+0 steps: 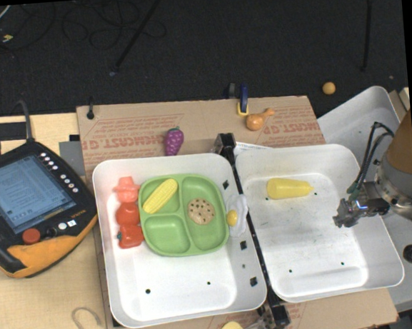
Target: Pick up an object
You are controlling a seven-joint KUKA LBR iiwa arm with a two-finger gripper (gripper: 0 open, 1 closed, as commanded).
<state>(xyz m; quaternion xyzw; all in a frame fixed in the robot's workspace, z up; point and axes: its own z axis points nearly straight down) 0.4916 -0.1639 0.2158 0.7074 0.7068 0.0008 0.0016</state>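
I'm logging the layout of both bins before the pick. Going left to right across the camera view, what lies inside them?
Red toy figure → corn cob → cookie → small yellow piece at the left bin's right wall → yellow pepper-like toy → end effector.

Two white bins (309,280) of smooth, faintly glossy plastic, the right one scuffed grey across its floor. Green divided tray (171,238) in the left bin, glossy moulded plastic. Yellow corn cob (158,195) on the tray at eleven o'clock, ridged shiny plastic; cookie (201,211) at two o'clock, matt and speckled. Red-orange toy (127,213) at nine o'clock of the tray, smooth plastic. Yellow piece (288,187) in the right bin, glossy plastic. Matt brown cardboard (138,130) with printed lettering beneath both bins. Pale wood-look counter (32,311), matt. Dark metal at the gripper (348,214), dull finish. Black matt carpet-like surface (181,40) at twelve o'clock.
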